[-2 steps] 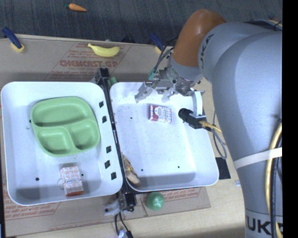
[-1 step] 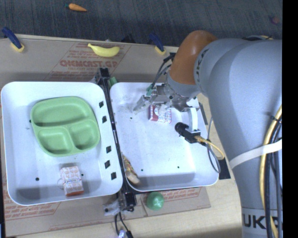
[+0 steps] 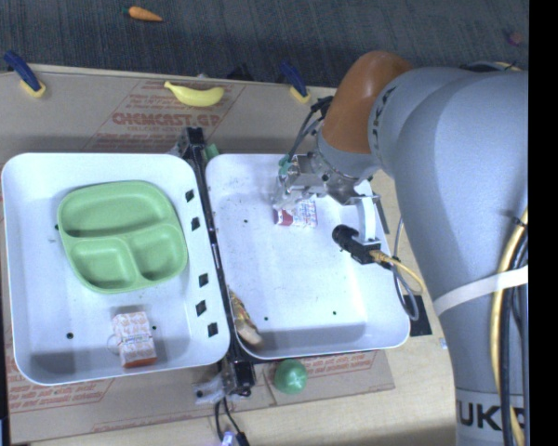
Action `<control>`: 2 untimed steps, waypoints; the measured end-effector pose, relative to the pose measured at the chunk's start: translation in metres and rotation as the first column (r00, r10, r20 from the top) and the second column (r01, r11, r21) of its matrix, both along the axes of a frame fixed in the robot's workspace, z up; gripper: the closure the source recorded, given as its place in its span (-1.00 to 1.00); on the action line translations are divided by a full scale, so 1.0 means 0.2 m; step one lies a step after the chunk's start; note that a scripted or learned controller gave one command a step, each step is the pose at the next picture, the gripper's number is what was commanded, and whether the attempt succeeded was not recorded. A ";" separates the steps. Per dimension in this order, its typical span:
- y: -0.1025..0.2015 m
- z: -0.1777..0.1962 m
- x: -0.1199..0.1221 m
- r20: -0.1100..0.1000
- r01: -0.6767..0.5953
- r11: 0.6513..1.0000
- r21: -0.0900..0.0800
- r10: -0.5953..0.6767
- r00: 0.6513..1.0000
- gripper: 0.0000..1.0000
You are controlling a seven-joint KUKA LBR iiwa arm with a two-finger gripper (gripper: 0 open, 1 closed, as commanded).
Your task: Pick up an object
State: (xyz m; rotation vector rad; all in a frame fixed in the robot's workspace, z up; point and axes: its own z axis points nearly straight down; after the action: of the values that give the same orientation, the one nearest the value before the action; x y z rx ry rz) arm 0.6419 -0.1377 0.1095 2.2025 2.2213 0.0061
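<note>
The two-finger gripper [image 3: 293, 191] hangs low over the far part of the right white bin [image 3: 298, 328], just above a small red-and-white printed packet [image 3: 297, 216] lying on the bin floor; finger spread cannot be told.

Position: one fixed camera above the bench, looking down at a slant.
Facing: the left bin [image 3: 19, 277] and the right bin [image 3: 353, 328] lie side by side across the middle.
Distance: far enough to take in both bins and the cardboard [image 3: 130, 119] under them.
Right side: the arm [image 3: 456, 184] enters here, large and near.
</note>
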 end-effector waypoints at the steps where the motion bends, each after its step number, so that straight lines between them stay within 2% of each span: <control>1: 0.35 0.42 -0.08 -0.011 0.002 1.000 0.009 -0.002 1.000 1.00; 2: 0.34 0.41 -0.09 -0.014 0.004 1.000 0.008 -0.004 1.000 -1.00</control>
State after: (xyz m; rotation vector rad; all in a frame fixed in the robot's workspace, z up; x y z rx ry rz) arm 0.6244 -0.0688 0.1921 2.2177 2.2287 -0.0009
